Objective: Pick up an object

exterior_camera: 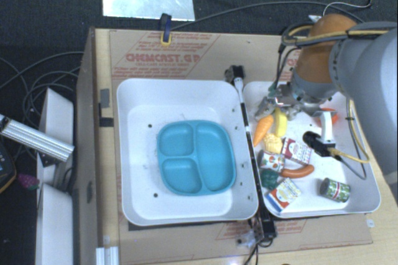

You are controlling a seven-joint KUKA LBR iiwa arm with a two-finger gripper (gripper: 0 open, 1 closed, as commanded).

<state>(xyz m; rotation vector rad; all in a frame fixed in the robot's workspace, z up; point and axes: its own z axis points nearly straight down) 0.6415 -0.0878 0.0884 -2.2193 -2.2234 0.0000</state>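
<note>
Jaws (278,109) over right bin's (367,195) crowded far-left corner, grip state indiscernible, carrot (263,127) beside.

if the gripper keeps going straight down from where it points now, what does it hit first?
Most likely the yellow banana-like toy, with the carrot just beside it, under the gripper in the right bin. Depth is unclear from this slanted view.

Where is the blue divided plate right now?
The blue divided plate lies in the middle of the left white bin in the camera view, across the divider from the toy food in the right bin.
</note>
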